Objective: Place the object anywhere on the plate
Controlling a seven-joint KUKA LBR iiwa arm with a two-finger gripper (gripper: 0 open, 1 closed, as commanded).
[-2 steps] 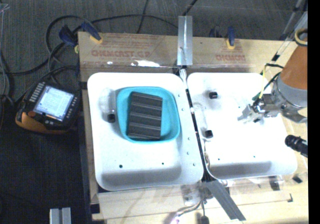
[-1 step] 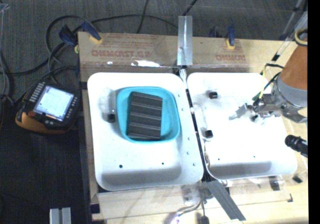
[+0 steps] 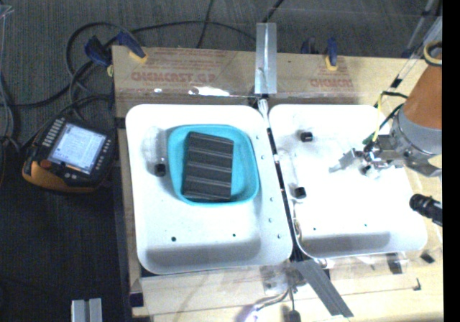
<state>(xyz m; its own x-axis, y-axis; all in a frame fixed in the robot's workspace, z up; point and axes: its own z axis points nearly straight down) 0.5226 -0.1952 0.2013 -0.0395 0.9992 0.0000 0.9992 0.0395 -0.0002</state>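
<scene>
A dark grey ribbed block (image 3: 208, 165) lies flat on the blue plate (image 3: 247, 172) in the left bin (image 3: 194, 241), filling most of the plate's middle. My gripper (image 3: 351, 161) hangs over the right bin (image 3: 352, 220), near its right side, well apart from the plate and the block. Nothing shows in the gripper. The grey arm with its orange band (image 3: 430, 98) comes in from the right edge.
A pale, translucent lump (image 3: 151, 142) and a small black piece (image 3: 159, 167) sit just left of the plate. Two small black pieces (image 3: 307, 136) (image 3: 299, 191) lie in the right bin. A handheld control pendant (image 3: 72, 152) rests on the floor at left.
</scene>
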